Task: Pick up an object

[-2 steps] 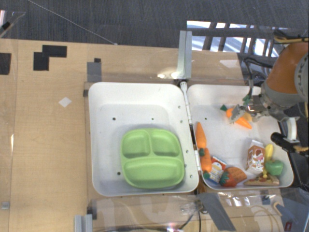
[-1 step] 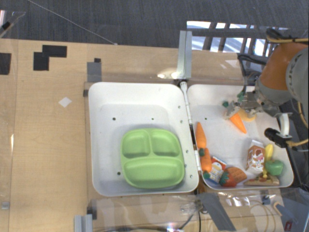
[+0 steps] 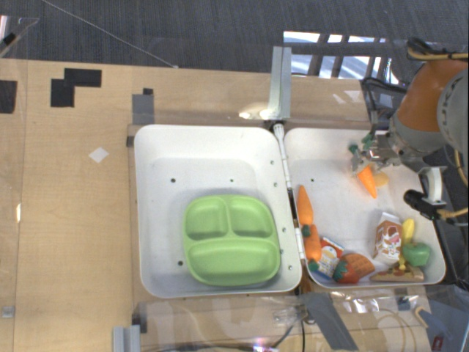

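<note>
Sitting near the left bin's [image 3: 154, 196] front edge, the green tray [image 3: 231, 239] is smooth, three-welled plastic. Toy food crowds the right bin's [image 3: 330, 196] front-right corner. Near its back edge, the gripper [image 3: 371, 158] hangs over a small orange carrot [image 3: 368, 181]; I cannot tell whether it grips. The carrot looks light, stiff, slick; pinch mid-body.

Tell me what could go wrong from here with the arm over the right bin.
The small orange piece hangs just below the gripper and looks tilted, so it could slip and fall back into the right bin if the hold is weak. Most other items, like the carrot and green apple, crowd the bin's near wall, so a retry there may hit the rim.
</note>
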Available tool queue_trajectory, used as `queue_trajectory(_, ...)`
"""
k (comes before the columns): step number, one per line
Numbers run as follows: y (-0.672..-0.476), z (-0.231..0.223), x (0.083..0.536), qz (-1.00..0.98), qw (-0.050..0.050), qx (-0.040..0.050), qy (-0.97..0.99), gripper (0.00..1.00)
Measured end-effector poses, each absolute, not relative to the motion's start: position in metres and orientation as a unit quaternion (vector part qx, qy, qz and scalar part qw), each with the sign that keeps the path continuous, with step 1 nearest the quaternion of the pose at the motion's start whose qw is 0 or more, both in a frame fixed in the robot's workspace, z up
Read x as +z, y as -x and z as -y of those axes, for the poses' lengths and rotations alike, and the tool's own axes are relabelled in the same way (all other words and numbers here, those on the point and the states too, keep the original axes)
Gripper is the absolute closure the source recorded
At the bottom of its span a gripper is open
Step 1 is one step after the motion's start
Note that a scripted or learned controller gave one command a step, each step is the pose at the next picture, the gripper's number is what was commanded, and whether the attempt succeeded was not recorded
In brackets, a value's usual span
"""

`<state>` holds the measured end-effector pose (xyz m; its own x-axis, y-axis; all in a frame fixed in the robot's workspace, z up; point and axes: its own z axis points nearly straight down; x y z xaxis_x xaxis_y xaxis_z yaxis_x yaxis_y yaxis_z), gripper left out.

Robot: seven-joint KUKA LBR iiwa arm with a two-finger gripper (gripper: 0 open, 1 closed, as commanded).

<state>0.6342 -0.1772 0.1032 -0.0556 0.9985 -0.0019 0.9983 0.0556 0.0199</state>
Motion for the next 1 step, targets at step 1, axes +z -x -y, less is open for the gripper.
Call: queue_trajectory(1,-0.6347,0.1299,0.2113,-0.738,0.003,0.0025,-0.675,1.0)
